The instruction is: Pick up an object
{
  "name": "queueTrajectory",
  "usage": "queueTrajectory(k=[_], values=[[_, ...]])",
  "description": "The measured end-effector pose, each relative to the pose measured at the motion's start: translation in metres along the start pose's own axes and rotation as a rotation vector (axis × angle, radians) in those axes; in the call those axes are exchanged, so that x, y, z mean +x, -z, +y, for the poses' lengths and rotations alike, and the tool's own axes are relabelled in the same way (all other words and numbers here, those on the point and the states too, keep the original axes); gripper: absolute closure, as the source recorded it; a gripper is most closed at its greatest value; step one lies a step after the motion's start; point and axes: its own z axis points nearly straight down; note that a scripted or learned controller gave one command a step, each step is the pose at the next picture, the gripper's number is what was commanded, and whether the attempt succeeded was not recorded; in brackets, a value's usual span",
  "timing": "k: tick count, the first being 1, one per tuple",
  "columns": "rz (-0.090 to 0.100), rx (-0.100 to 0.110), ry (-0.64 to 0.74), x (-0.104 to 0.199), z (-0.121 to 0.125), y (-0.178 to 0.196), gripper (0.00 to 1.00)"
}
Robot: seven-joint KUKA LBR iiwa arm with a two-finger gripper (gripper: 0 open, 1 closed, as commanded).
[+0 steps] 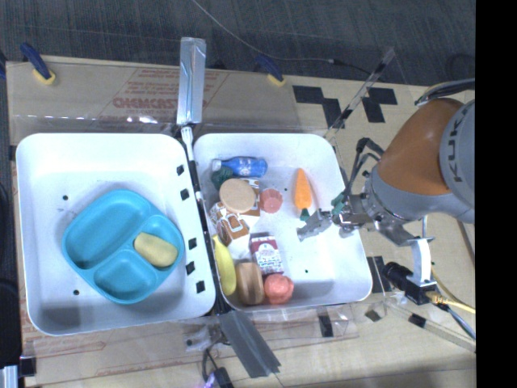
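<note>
Closest to the lens, the grey arm (420, 184) with its orange band reaches in from the right edge of the desk (339, 354), and its hand (315, 225) hangs low over the right bin (343, 269). Whether it is released or clenched I cannot tell — the tips are small and blurred, and nothing clearly sits between them.

Just above the hand, nearly touching it, lies an orange carrot (303, 189), pointing away up the bin. To the hand's left sit a small red round piece (271, 201) and, beside that, a tan round disc (237, 195). Farther up-left rests a blue bottle (241, 167) on its side. Left and slightly below the hand is a red packet (266, 255); below that, a pink-red ball (279, 288) next to a brown bun-like piece (250, 282). A yellow banana (225, 266) lies along the bin's left wall, with a brown-and-white box (231, 226) above it.

Well apart, far left of the hand, the left bin (40, 176) holds a blue divided plate (97, 241) — a yellow potato-shaped lump (156, 249) sits in one compartment.
</note>
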Motion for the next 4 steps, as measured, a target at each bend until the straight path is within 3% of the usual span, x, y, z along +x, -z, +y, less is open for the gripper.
queueTrajectory(k=[1, 2, 3, 4], values=[[0.001, 0.003, -0.055, 0.034, 0.016, -0.041, 0.0], [0.0, 0.003, -0.025, 0.073, 0.07, -0.087, 0.0], [0.0, -0.002, 0.105, 0.06, 0.01, -0.106, 0.0], [0.0, -0.007, 0.06, 0.138, 0.027, -0.004, 0.0]])
